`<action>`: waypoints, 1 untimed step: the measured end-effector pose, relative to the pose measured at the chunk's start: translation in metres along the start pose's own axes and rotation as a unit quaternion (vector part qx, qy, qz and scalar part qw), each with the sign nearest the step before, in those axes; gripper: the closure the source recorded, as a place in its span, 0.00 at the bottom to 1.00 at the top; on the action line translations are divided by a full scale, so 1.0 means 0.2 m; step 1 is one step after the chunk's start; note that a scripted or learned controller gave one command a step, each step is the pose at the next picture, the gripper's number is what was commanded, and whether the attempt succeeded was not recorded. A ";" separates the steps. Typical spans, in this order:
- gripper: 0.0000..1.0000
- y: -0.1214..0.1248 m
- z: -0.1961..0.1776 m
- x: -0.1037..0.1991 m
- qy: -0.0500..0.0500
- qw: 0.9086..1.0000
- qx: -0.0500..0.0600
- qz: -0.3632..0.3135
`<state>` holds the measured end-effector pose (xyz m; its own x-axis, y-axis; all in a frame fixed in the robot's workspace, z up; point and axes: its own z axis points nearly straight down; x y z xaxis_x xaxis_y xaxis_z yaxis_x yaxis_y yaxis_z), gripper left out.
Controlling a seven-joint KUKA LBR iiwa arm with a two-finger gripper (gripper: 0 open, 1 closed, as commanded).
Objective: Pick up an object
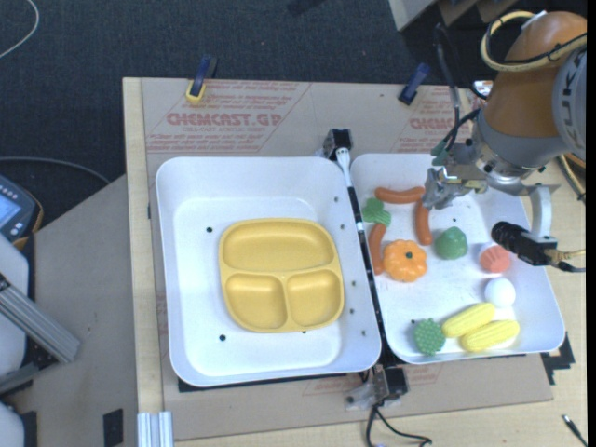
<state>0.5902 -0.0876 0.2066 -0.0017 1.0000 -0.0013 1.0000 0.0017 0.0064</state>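
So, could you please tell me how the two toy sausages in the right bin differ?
The upper sausage lies roughly level across the view, while the lower sausage stands nearly upright in it. The upper one lies left of the gripper; the lower one sits just below it. Both are slim, orange-red, and rest in the right bin.

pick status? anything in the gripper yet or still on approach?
Done: the arm is over the right bin, with the gripper low at its back, by the two sausages.
In hand: nothing visibly held; whether it has closed on anything can't be told from this view.
Left: grasp and lift. The pumpkin, corn and egg all lie in that bin; the yellow tray sits in the left bin.
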 end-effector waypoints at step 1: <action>1.00 0.01 -0.10 0.00 0.000 1.000 0.001 0.000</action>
<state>0.5912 -0.0875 0.2264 -0.0013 1.0000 -0.0011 1.0000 0.0013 0.0053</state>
